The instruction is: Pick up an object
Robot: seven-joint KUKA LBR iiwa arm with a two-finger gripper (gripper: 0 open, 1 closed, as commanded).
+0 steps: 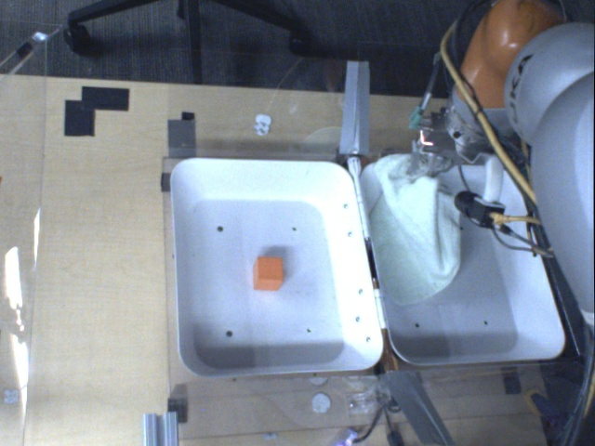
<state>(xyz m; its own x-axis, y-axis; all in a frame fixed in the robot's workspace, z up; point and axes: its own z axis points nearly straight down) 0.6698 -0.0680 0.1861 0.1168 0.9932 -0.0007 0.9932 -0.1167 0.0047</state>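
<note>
A pale white cloth (418, 235) hangs in the left half of the right bin (521, 337). Its top is gathered into a peak at my gripper (426, 159), whose fingers pinch it near the bin's far left corner. The cloth's lower end droops onto the bin floor beside the dividing wall. A small orange cube (269, 273) lies near the middle of the left bin (200, 249), well away from the gripper.
The grey arm (548, 110) and its black and yellow cables (502, 216) cover the right bin's right side. A metal post (355, 110) stands behind the gap between the bins. Black markers (93, 107) are stuck on the bench at the far left.
</note>
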